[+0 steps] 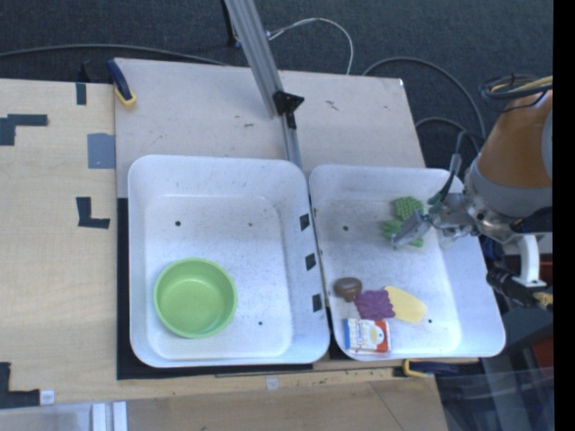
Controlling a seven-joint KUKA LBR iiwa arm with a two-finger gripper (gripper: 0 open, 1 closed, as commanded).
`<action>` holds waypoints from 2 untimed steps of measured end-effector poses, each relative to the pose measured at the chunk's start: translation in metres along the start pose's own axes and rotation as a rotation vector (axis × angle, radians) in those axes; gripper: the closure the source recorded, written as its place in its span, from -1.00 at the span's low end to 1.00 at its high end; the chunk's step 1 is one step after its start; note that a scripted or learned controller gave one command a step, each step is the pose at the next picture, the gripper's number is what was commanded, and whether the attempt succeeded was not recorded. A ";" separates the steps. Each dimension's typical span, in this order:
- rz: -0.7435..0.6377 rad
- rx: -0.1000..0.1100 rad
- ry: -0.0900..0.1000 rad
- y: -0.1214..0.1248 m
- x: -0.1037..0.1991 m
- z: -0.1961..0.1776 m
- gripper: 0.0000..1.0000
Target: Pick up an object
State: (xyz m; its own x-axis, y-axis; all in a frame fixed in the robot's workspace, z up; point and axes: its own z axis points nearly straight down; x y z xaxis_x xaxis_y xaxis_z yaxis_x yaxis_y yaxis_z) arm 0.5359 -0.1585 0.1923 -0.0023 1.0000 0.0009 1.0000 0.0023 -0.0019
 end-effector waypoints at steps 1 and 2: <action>0.000 0.000 0.000 0.000 0.000 0.000 -1.00; 0.001 0.004 -0.001 -0.002 -0.002 0.044 -1.00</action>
State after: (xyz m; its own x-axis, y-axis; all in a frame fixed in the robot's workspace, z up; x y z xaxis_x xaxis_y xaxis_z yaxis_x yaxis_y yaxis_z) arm 0.5341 -0.1610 0.1484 -0.0010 1.0000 0.0003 1.0000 0.0010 -0.0063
